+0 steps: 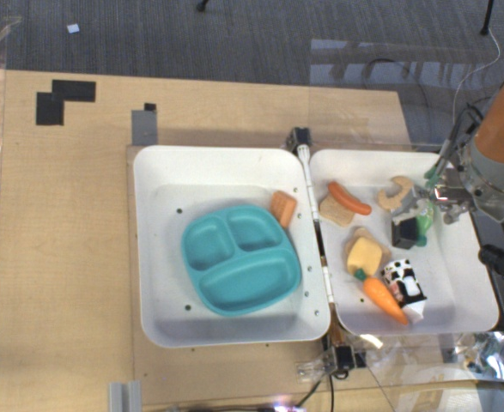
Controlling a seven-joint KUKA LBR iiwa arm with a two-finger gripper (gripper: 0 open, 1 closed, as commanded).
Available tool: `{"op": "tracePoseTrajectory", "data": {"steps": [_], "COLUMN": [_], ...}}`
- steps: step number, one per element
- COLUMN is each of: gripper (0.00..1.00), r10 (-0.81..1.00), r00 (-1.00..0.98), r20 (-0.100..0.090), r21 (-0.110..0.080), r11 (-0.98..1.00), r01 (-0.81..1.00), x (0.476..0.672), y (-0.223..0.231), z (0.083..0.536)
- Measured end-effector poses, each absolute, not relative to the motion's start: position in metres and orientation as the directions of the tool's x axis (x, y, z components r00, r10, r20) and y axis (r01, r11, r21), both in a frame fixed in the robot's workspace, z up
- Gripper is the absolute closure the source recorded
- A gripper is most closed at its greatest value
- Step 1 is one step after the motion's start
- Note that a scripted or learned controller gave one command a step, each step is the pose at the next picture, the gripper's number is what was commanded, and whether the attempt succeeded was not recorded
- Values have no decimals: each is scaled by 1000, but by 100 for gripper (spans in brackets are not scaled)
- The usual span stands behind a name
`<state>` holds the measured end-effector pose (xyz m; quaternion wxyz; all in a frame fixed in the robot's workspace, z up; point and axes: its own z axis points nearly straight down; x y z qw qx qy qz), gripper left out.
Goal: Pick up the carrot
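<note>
The carrot (384, 299) is orange with a small green top and lies slanted in the near part of the right bin (466, 316). It rests between a yellow cheese wedge (364, 253) and a black-and-white toy (404, 283). My gripper (423, 217) hangs over the far right part of that bin, well behind the carrot and apart from it. A small green thing (426, 223) shows right at the gripper; what it is I cannot tell.
The right bin also holds a red sausage (349, 198), a tan bread slice (337, 213) and a pale pretzel-like piece (395, 193). In the left bin (148, 256) sit a teal divided plate (240, 258) and an orange-tan piece (283, 207).
</note>
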<state>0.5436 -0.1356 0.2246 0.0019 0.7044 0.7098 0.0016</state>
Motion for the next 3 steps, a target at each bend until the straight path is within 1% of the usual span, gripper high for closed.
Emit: {"op": "tracePoseTrajectory", "data": {"steps": [1, 2, 3], "gripper": [0, 100, 100], "r10": [997, 997, 973], "r00": [82, 79, 230], "r20": [1, 3, 6], "r21": [15, 23, 9], "r11": [-82, -79, -231], "r01": [996, 997, 973], "x": [509, 513, 490], "y": [-82, -80, -16], "z": [89, 101, 201]}}
